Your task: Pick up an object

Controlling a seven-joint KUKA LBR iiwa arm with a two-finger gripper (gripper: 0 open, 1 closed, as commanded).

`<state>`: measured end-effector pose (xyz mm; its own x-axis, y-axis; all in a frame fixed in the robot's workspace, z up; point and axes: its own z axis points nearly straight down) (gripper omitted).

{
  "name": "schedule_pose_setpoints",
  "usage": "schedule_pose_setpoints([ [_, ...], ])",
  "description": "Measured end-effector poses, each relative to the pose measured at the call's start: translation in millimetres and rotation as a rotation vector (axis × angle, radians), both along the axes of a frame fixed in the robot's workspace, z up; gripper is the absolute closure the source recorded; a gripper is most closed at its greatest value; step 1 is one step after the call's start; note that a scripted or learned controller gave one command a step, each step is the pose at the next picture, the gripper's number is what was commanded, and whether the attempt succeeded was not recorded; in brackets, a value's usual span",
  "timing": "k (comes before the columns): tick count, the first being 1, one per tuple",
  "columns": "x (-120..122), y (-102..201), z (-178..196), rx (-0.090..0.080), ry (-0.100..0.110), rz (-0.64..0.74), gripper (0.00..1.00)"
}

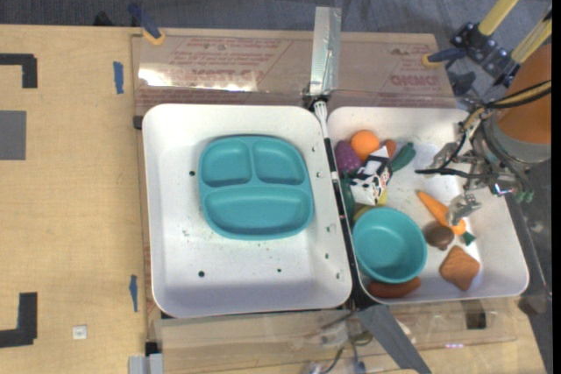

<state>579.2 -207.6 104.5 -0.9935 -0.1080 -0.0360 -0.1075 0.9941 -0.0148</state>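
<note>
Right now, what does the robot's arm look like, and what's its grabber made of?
The arm is grey with a big orange band above the wrist. Its gripper is a thin, silvery metal tool with dark wires looping around it.

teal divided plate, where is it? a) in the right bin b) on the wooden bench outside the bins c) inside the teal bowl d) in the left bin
d: the teal divided plate lies flat in the left bin, while the teal bowl sits in the right bin.
</note>
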Motion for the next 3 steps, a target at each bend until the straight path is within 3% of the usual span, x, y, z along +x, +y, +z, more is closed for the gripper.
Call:
schedule_pose_setpoints([
  [1,-23.1,5.7,-16.0,0.012,0.026,-0.074,0.0],
  [2,39.1,41.6,-10.4,0.017,0.026,-0.213,0.0],
  [3,41.6,40.4,2.9,0.014,0.015,-0.213,1.0],
])
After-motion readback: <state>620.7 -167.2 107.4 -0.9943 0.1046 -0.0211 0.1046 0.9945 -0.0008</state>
